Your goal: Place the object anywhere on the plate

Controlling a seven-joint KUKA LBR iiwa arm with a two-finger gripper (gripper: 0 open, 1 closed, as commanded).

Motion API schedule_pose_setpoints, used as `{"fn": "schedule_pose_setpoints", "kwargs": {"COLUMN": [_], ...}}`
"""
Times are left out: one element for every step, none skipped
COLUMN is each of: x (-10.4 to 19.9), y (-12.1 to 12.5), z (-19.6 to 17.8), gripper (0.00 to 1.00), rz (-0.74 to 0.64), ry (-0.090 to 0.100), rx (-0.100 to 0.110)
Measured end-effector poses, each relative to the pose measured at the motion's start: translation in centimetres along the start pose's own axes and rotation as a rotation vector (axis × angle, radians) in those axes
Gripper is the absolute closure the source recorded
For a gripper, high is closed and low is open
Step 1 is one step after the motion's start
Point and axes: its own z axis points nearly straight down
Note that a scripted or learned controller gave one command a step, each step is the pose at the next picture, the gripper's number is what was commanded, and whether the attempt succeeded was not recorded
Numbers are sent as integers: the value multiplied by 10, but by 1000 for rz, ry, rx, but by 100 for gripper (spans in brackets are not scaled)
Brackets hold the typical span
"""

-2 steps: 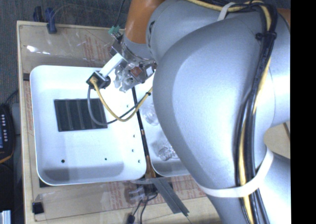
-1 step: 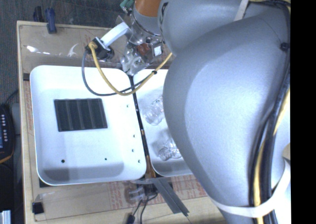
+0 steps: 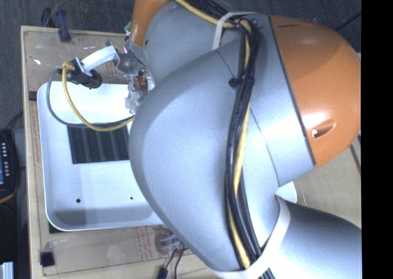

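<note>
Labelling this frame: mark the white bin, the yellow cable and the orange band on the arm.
white bin [image 3: 92, 207]: camera view, bare floor near its lower edge.
yellow cable [image 3: 72, 110]: camera view, loop over the bin.
orange band [image 3: 319, 81]: camera view, its broad curved face.

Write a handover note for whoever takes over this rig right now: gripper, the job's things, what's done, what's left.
Arm: reaches in from the right and covers most of the bench.
Gripper: over the far edge of the white bin; the fingers are too blurred to judge.
Yellow cable: loops over the bin from the wrist.
Object and plate: I can't pick out either behind the arm.
Done: nothing I can confirm.
Left: find the object, then place it on the plate.
</note>
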Motion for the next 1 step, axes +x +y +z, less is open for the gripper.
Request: {"fn": "schedule_pose_setpoints", "kwargs": {"x": [-11], "y": [28], "z": [18], "gripper": [100], "rz": [-208], "ry": [-4], "rx": [2]}}
